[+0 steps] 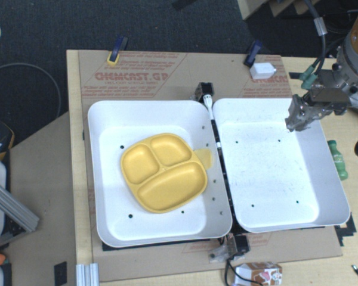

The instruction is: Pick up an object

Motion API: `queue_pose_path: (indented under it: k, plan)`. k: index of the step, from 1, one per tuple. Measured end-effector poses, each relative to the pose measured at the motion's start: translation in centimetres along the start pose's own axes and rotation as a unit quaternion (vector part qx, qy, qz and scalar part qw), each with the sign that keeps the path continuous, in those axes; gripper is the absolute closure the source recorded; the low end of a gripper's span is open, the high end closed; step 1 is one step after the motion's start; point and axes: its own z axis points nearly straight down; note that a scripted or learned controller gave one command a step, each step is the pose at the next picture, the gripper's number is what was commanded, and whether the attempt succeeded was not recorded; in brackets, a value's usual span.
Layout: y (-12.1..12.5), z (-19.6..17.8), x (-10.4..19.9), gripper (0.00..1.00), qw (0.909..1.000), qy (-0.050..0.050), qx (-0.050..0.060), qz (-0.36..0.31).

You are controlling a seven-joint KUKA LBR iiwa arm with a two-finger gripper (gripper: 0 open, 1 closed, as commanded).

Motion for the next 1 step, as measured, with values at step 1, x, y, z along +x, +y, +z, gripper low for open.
queue_pose_path:
  k: [1]
  plan:
    - [0.09,5.08,7.04,1.00,1.0000,0.000,-0.002,-0.004]
